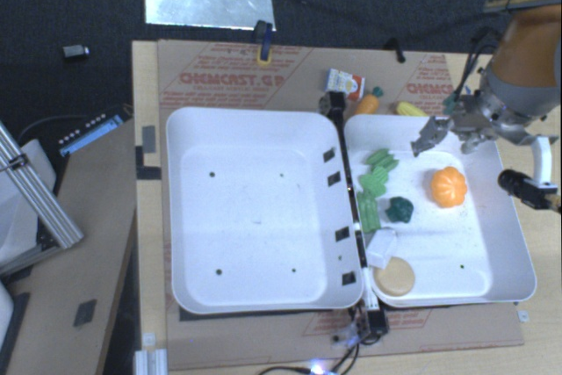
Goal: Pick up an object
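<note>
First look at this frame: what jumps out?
The orange pumpkin-like toy in the right bin stands out most, bright against the white. Next, the grey arm with its orange band reaches in from the right, its gripper poised over that bin's far edge, just up-left of the toy. A cluster of green pieces and a tan disc sit along the bin's left side.

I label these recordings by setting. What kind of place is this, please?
Most likely a robot lab set up for grasping trials: a grey arm reaches over two white bins, toy food such as an orange pumpkin lies in the right one, and cables cross the dark floor.
</note>
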